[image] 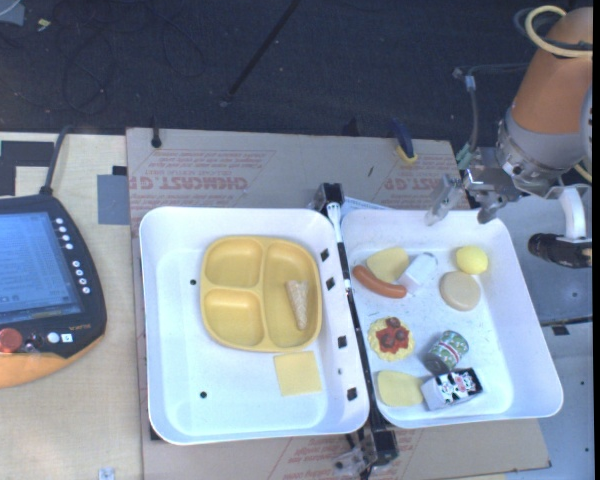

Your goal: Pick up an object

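Toy food fills the right bin [540, 388], lower right of the frame: a yellow ball [471, 260] and a pale round biscuit [460, 290] toward the bin's upper right, a sausage [379, 283] beside a yellow wedge [388, 262] at its upper left, a small pizza [391, 338] in the middle, a little can [446, 351] and a black-and-white carton [451, 388] lower down. All look light and stiff (likely hard plastic), so weight should be no trouble; the ball is smooth and round and may squirt out of a pinch, while the carton's flat sides or the sausage taken across its width look like safer grips.

Over in the left bin [165, 388] sits a yellow divided plate [235, 313] with a cheese slice [298, 373] below it.

At upper right of the frame, the gripper [468, 200] hovers over the right bin's far edge, above the ball, wrist pointing down and to the left. Its two fingers are spread apart with nothing between them.
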`<state>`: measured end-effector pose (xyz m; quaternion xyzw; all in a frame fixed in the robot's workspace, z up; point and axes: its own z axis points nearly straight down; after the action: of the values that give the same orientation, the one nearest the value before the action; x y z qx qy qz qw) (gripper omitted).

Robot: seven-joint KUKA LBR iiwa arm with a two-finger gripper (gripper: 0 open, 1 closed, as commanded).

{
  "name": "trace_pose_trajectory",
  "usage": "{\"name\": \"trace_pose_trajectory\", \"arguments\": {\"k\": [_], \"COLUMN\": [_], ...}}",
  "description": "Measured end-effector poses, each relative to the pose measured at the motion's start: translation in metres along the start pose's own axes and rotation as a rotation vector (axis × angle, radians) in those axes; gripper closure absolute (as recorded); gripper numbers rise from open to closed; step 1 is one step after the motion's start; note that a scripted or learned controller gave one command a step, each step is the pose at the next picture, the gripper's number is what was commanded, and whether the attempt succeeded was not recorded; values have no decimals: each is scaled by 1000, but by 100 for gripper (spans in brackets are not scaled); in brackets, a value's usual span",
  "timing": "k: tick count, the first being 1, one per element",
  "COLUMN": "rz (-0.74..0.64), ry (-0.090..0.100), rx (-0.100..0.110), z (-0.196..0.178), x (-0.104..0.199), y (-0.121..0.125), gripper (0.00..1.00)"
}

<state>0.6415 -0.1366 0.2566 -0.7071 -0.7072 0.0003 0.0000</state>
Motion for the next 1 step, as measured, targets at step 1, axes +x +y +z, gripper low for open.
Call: {"name": "trace_pose_trajectory", "arguments": {"k": [1], "rz": [3], "ry": [0], "rx": [6], "z": [81], "x": [-57], "y": [1], "gripper": [0]}}
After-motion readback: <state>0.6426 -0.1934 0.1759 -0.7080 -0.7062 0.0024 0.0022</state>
